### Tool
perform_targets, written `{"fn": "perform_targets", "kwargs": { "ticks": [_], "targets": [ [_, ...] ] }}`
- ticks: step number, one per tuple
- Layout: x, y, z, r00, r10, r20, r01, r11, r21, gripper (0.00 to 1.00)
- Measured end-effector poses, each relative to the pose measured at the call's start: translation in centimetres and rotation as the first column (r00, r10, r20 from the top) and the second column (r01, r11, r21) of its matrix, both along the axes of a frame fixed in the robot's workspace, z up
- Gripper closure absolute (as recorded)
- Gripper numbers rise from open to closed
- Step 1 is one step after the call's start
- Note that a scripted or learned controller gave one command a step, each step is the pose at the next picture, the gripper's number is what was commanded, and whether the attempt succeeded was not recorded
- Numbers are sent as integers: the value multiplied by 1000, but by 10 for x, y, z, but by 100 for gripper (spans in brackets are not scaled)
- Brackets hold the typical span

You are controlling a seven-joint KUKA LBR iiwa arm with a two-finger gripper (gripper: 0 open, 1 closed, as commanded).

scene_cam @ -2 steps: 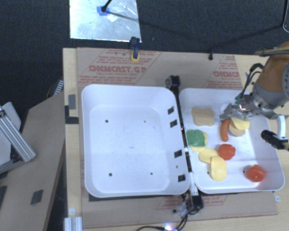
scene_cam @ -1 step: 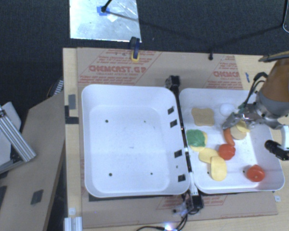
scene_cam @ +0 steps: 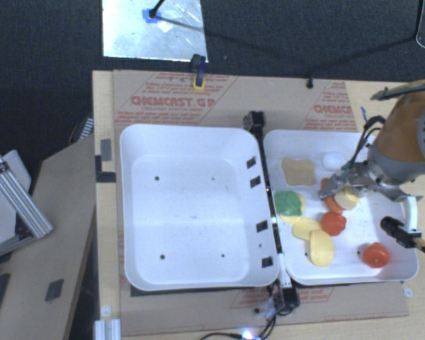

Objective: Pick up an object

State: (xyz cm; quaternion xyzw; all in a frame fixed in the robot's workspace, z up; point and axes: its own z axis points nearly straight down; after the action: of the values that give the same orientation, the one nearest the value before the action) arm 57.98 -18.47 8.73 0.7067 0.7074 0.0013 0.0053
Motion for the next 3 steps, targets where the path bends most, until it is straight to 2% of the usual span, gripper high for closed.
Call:
{"fn": "perform_targets", "kwargs": {
  "ticks": [1, 2, 3],
  "targets": [
    [53, -17, -1, 1000, 5, -2, -5, 1000, 3, 0],
    [91, 1, -1, 1000, 4, -3, -4, 1000, 5, 0],
    [36, -7, -3, 1000, 0, -9, 0, 1000, 5, 0]
  ]
}}
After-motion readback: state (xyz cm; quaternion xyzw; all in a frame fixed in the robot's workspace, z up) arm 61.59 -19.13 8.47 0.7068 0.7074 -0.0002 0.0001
